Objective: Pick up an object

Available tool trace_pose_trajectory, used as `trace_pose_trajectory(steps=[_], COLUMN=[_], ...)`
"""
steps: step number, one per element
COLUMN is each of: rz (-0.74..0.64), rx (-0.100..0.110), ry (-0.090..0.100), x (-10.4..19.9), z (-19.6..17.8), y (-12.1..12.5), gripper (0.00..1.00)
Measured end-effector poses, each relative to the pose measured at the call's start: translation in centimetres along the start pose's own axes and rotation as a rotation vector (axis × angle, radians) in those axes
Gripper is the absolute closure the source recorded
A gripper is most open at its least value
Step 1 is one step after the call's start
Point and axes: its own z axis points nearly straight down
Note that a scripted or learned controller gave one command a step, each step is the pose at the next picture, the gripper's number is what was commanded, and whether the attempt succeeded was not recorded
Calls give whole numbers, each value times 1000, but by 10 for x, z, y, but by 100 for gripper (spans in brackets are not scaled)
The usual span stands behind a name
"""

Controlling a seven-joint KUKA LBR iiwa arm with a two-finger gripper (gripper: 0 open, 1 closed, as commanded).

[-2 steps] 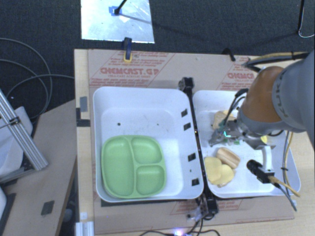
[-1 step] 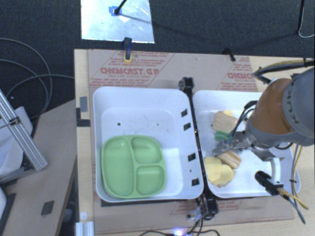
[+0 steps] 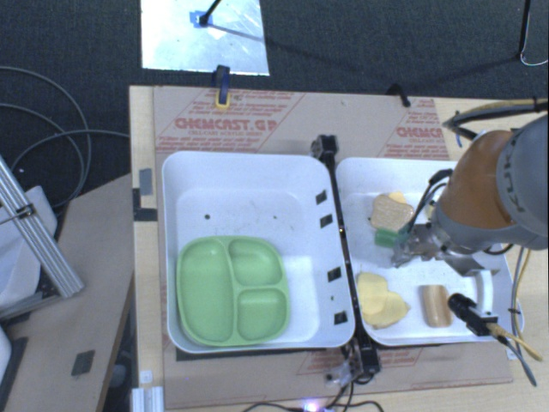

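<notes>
Left white bin point(image 3: 257, 174): pale green three-compartment plastic tray point(image 3: 232, 292). Right white bin point(image 3: 364, 178): yellow soft lump point(image 3: 380, 299), tan cylinder point(image 3: 435, 305) right of it, gripper point(image 3: 405, 249) above it beside a tan slice point(image 3: 392, 211); jaw state cannot be told.

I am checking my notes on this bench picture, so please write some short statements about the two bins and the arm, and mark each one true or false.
1. The green divided plate lies in the left bin. True.
2. The plate has three compartments. True.
3. The gripper hangs over the left bin. False: it is over the right bin, just beside the beige slice.
4. The pale yellow piece lies on the green plate. False: it lies on the floor of the right bin, near its front left corner.
5. The small tan cylinder lies in the right bin, to the right of the yellow piece. True.
</notes>
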Motion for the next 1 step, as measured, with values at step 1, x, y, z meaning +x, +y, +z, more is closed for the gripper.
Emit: trace_pose_trajectory(steps=[1], rz=[2], rx=[-1], ry=[-4], x=[-103], z=[-19], y=[53], gripper=[100])
